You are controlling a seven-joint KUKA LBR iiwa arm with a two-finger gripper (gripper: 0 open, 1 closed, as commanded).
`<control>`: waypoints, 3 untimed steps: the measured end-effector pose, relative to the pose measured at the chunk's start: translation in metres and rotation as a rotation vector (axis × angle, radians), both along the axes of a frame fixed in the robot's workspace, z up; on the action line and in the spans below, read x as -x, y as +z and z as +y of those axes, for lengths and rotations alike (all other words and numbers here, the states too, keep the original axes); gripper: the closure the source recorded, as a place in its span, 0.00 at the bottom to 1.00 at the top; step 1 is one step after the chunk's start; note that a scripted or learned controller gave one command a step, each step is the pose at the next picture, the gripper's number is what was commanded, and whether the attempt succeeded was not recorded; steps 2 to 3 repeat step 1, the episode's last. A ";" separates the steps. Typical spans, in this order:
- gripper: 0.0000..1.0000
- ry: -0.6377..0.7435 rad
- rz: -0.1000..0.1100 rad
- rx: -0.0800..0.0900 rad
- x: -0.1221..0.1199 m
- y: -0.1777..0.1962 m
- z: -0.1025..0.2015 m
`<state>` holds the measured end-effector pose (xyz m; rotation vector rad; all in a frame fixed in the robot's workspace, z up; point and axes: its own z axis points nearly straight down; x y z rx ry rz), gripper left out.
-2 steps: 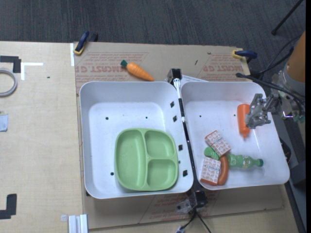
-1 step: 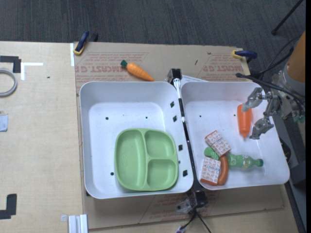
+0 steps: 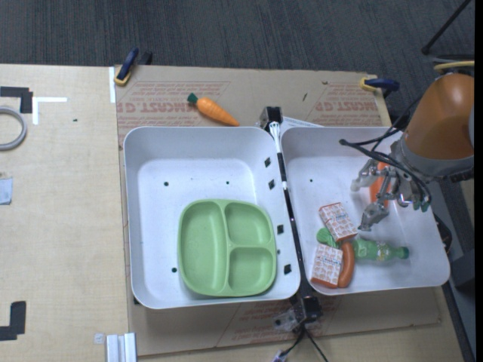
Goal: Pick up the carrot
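An orange carrot (image 3: 213, 109) with a green top lies on the brown cardboard behind the left bin (image 3: 143, 202), outside both bins. My gripper (image 3: 375, 197) hangs low over the right bin (image 3: 317, 164), in its right half, far to the right of that carrot. A small orange strip (image 3: 375, 188) shows at the gripper; I cannot tell what it is. Just below the gripper lie a green bottle (image 3: 381, 253) and a red-and-white packet (image 3: 336, 221).
The right bin's front also holds a second packet (image 3: 327, 265), a red-orange sausage (image 3: 347, 266) and a small green piece (image 3: 326, 237). A green divided plate (image 3: 226, 247) sits in the left bin. Clamps (image 3: 127, 65) hold the cardboard's back corners.
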<state>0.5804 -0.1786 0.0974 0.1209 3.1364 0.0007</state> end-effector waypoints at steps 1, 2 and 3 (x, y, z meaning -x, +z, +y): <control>0.00 0.122 -0.003 0.001 -0.075 0.114 0.009; 0.00 0.122 -0.003 0.001 -0.075 0.114 0.009; 0.00 0.122 -0.003 0.001 -0.075 0.114 0.009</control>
